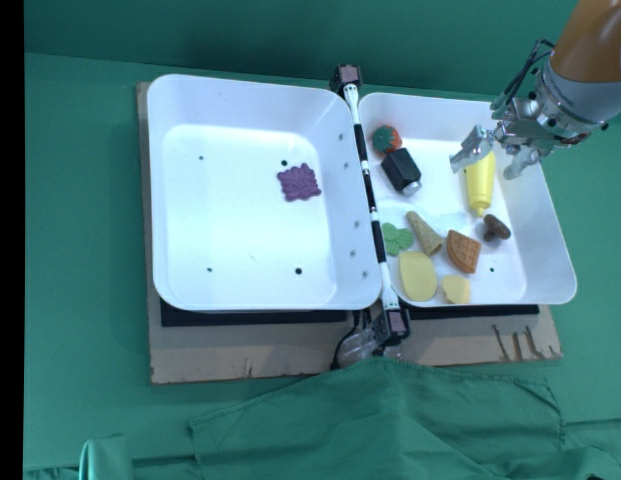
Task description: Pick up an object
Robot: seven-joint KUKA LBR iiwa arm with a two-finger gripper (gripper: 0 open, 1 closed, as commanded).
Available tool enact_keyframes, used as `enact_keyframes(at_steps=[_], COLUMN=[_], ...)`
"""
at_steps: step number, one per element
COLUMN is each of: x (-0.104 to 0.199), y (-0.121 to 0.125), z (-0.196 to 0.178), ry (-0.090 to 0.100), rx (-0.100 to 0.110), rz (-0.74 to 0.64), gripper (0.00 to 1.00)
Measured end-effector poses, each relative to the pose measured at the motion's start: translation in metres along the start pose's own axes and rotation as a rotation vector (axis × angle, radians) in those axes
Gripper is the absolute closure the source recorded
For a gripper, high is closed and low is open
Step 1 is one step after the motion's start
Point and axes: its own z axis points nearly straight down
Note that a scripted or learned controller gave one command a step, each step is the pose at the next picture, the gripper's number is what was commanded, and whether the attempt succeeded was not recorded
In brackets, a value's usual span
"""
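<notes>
- Along the right bin's near edge lie a yellow slice and a waffle piece.
- Farther back, the end effector hangs spread, pinching nothing, over a yellow bottle.
- The left bin holds a purple piece.

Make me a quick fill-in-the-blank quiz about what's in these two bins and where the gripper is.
1. The purple piece lies alone in the ____ bin.
2. The gripper hovers over the ____ bottle's top end.
3. The black block lies just below the red ____.
Missing words: left; yellow; strawberry
</notes>
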Motion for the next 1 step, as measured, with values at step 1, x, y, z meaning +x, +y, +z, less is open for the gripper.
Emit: enact_keyframes(at_steps=[1], x=[-0.0019], y=[-0.0170], z=[0.1028], ry=[0.001], rx=[0.009], rz=[0.002], gripper=[0.00])
